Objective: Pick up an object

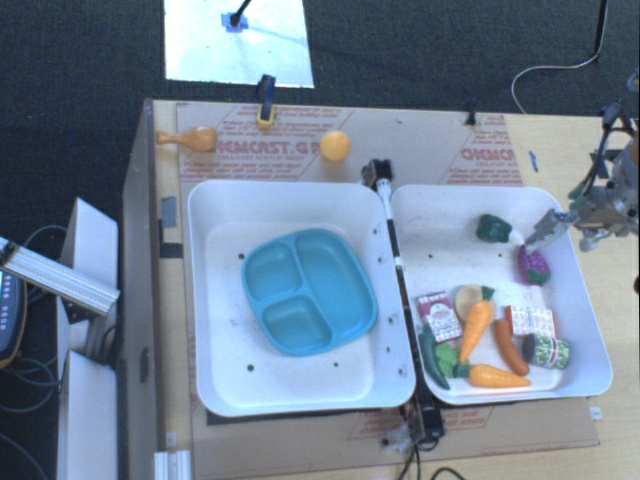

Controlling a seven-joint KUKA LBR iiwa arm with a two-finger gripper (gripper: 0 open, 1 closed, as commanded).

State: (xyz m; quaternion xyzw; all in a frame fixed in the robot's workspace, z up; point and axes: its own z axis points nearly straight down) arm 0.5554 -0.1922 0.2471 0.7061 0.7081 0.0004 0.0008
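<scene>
The gripper (556, 226) sits at the right bin's (440, 208) far right side, low over the rim, its tip close to the dark green vegetable (493, 229) and just above the purple grapes (533, 265). Nothing shows between its tips, so the grasp is not yet made; this looks like the approach step. Whether it is spread wide or drawn narrow I cannot tell, since the tip is small and blurred against the white wall.

The next move calls for a short drop onto one target, probably the grapes or the green piece, which lie apart from the rest. The crowded cluster at the near end (an orange carrot (477, 327), a second carrot (497, 376), a small red carton (439, 316), a green can (548, 351)) would be harder to grip cleanly.

The left bin (225, 268) holds a blue divided plate (308, 290). Both bins rest on a cardboard sheet (420, 143) over the bench, with an orange ball (335, 146) on the far edge and dark carpet (80, 68) beyond.
</scene>
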